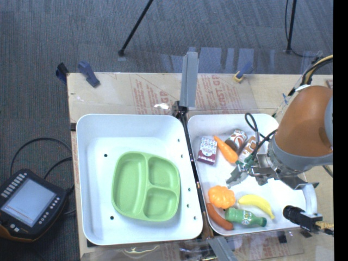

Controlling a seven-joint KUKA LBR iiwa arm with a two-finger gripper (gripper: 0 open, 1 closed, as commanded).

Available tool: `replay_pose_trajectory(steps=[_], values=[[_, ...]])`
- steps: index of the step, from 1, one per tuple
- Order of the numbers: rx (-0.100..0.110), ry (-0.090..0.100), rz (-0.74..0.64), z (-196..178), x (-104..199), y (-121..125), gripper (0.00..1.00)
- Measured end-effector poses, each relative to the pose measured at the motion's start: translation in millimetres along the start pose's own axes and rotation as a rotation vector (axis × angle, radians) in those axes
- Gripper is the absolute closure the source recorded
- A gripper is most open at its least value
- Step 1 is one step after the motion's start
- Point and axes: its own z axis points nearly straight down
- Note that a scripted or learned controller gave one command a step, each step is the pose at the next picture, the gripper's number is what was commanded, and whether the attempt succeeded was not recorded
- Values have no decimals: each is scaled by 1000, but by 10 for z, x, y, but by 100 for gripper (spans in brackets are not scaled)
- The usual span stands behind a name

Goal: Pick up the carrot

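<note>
The carrot [225, 149] is orange and tapered. It lies slantwise in the upper middle of the right bin [270, 121], between a red and white box [207, 149] and two brown packets [242, 140]. My gripper [237, 176] hangs just below and to the right of the carrot's thick end, a short way apart from it, pointing down and left. Its fingers look open, and nothing is between them. The arm's grey body and orange band [304, 125] cover the bin's right side.
Along the right bin's front lie an orange pumpkin-like toy [221, 196], a banana [256, 204], a green bottle [244, 217] and a red sausage [218, 216]. The left bin [92, 140] holds a green divided plate [147, 186]. A bin wall [190, 156] separates the two.
</note>
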Motion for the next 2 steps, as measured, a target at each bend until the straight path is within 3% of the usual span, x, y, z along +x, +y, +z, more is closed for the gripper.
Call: replay_pose_trajectory(steps=[1, 2], values=[[-1, 1, -30, 1022, -220, 101, 0], [-4, 0, -84, 493, -355, 600, 0]])
